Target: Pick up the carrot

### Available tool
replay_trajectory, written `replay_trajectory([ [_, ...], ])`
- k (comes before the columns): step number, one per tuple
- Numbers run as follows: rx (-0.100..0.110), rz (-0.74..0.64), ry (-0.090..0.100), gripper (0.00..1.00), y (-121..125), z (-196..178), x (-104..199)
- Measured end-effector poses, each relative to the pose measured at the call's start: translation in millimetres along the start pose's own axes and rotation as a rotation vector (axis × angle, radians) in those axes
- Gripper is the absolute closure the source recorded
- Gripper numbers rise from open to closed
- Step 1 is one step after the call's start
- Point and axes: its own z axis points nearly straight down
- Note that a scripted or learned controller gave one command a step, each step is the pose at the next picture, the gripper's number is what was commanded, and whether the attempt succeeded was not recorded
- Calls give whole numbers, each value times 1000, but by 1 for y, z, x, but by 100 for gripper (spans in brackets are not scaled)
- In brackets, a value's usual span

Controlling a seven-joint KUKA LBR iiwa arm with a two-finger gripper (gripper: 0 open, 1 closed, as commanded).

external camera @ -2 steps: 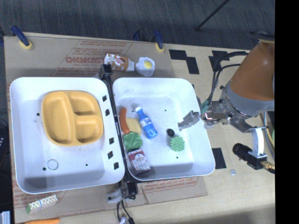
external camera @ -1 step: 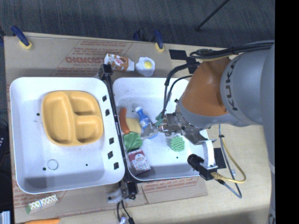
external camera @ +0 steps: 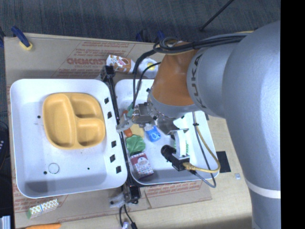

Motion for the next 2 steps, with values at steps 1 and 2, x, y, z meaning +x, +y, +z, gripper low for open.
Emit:
replay_trajectory([
  [1,2,-2,0,100,0,-10,-1],
  [2,3,201,0,100,-37,1,65],
])
